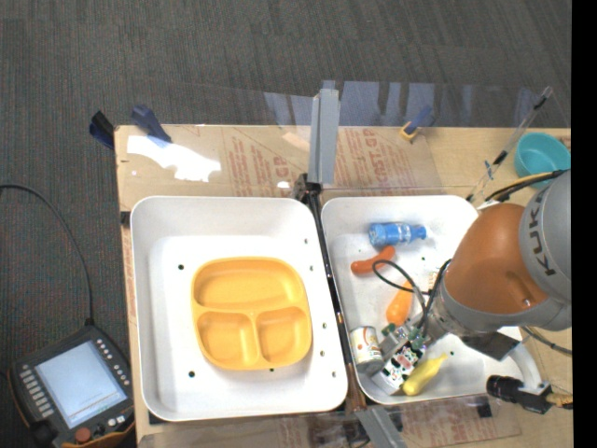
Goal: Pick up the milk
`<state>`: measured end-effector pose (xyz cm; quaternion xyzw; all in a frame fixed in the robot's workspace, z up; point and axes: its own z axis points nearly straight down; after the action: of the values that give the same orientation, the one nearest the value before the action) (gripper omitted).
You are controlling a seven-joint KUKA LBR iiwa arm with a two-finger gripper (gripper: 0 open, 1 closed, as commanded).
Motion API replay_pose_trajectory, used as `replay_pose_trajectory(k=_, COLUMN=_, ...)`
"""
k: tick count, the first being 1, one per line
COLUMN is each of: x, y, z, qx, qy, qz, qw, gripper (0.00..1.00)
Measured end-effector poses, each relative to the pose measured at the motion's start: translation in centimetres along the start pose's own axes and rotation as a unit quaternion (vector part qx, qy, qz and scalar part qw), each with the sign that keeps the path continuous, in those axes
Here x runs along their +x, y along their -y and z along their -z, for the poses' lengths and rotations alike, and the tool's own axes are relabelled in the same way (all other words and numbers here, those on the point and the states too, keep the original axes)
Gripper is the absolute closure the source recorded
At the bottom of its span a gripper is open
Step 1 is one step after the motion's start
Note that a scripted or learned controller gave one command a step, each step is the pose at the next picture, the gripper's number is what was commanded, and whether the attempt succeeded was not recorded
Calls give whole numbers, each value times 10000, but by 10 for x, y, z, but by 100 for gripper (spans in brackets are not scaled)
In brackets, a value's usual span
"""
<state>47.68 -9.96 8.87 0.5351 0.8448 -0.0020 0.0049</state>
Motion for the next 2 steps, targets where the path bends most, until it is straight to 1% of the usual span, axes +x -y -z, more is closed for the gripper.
replay_pose_trajectory(k=1, x=0, y=-9, z=12, qx=-103, qy=26, qz=-2, qw=9999, gripper=100)
replay_pose_trajectory(k=2, x=57, y=-27, z=109, qx=27, qy=-61, qz=-418, qw=9991, gripper=100)
